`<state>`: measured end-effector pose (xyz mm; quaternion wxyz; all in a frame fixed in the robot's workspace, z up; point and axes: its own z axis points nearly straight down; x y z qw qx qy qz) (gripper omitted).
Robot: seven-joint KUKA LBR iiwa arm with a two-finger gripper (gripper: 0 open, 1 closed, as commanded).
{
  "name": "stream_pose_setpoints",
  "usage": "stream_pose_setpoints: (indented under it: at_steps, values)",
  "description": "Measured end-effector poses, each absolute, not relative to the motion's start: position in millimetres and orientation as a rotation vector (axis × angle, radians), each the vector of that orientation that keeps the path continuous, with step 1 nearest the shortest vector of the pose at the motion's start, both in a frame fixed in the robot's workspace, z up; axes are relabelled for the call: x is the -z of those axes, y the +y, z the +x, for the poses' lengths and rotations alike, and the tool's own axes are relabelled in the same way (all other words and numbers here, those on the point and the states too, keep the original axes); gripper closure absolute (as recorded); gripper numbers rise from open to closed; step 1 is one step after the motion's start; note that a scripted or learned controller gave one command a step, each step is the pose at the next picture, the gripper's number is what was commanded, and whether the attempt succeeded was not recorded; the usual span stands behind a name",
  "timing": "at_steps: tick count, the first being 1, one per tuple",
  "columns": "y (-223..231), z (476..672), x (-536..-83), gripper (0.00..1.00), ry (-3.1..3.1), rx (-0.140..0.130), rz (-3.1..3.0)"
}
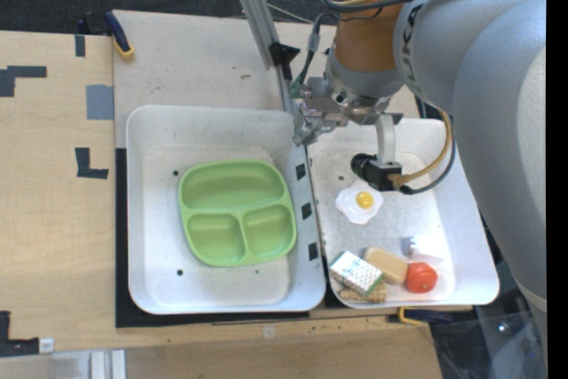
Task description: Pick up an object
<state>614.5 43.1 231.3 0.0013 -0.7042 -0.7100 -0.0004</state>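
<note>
My gripper (304, 134) hangs over the back end of the wall between the two bins, under the orange wrist band. In the right bin (461, 280) lie a toy fried egg (359, 202), a red tomato (422, 278), a tan block (387, 264), a green and white box (356, 272) and a small grey piece (408, 245). All of them rest toward the bin's front, well apart from the gripper. Nothing shows under the gripper.
A green divided plate (237, 211) lies in the left bin (146, 191). A slanted metal rod (253, 4) runs down from the top to the bins' back edge. The big grey arm covers the right side.
</note>
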Motion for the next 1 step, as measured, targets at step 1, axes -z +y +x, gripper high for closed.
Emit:
stream_pose_setpoints:
  at_steps: [1]
  values:
    - [91.3,606.6,-220.8,1.0,-2.226,-0.003,-2.212]
